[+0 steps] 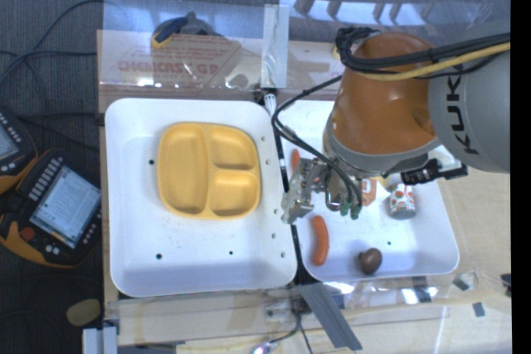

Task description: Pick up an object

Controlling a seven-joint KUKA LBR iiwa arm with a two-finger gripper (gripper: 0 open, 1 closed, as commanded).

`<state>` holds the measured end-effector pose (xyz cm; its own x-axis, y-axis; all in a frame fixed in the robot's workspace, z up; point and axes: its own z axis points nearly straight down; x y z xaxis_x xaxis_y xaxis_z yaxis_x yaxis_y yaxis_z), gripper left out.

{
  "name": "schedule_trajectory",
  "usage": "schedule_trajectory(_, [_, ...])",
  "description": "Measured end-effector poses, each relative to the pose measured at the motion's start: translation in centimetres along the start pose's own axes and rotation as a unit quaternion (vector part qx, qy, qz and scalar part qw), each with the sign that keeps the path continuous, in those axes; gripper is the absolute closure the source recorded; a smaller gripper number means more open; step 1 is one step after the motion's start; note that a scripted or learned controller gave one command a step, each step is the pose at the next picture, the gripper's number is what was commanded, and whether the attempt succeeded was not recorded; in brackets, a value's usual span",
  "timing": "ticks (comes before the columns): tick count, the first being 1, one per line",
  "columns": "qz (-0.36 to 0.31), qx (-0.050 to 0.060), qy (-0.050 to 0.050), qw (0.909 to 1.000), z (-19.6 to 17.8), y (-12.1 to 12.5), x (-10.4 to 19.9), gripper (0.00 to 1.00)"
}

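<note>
The arm (398,104) hangs over the right bin (431,257). Its gripper (319,195) hovers low, grasp unclear to me. Nothing looks lifted yet: the orange sausage (319,240) lies just beneath, a dark round fruit (370,261) nearby.

Grey arm (485,116) with broad orange band (386,99), white "KU" lettering on the grey casing, black and yellow cables looped over the band.
</note>
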<state>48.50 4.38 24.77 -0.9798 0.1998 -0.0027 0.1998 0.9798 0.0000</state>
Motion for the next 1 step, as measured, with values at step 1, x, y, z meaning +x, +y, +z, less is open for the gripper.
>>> schedule_trajectory(1, [0.165, 0.001, 0.000, 0.9864, -0.09, -3.08, -0.62, 1.00])
